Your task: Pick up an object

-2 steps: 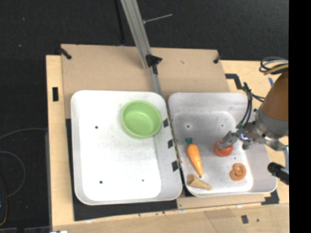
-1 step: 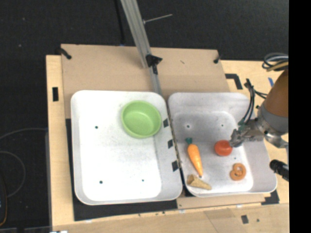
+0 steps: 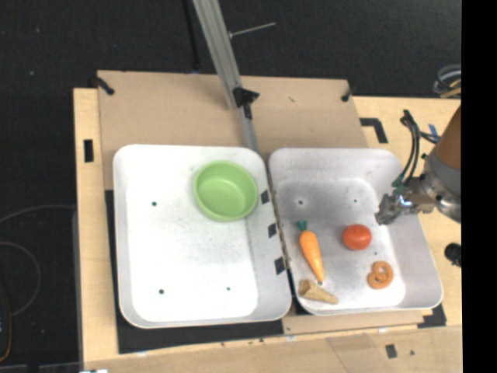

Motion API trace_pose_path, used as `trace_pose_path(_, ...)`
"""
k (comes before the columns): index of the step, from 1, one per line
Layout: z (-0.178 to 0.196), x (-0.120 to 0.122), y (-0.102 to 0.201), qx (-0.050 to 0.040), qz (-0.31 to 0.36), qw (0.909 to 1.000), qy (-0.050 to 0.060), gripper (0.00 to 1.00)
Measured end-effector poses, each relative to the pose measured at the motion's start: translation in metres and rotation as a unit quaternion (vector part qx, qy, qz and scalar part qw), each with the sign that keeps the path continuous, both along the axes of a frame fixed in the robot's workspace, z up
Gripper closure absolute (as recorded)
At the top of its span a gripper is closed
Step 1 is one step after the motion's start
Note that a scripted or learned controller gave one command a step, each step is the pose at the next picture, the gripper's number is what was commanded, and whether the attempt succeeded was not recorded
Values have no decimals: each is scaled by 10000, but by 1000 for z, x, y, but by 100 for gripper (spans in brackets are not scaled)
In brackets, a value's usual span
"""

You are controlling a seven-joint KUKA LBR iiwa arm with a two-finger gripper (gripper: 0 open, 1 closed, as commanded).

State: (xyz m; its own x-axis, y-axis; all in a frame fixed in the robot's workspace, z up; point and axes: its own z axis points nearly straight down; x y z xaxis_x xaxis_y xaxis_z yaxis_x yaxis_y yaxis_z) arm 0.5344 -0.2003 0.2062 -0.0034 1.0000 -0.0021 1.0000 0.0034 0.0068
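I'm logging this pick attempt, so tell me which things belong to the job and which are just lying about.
Job, in the right bin near the gripper:
tomato
carrot
small brown ring
tan chunk

Lying about:
green bowl in the left bin
metal pole behind the bins

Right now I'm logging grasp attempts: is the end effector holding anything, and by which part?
Nothing is held. The end effector hangs over the right bin, apart from the tomato below it.
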Motion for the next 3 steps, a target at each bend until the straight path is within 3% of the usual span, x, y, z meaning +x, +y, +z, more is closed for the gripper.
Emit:
trace_pose_path(1,54,2,-1,-5,1,10000,-10,100)
trace_pose_path(2,63,-1,51,12,25,10000,12,100)
trace_pose_path(3,48,-1,104,12,15,10000,29,100)
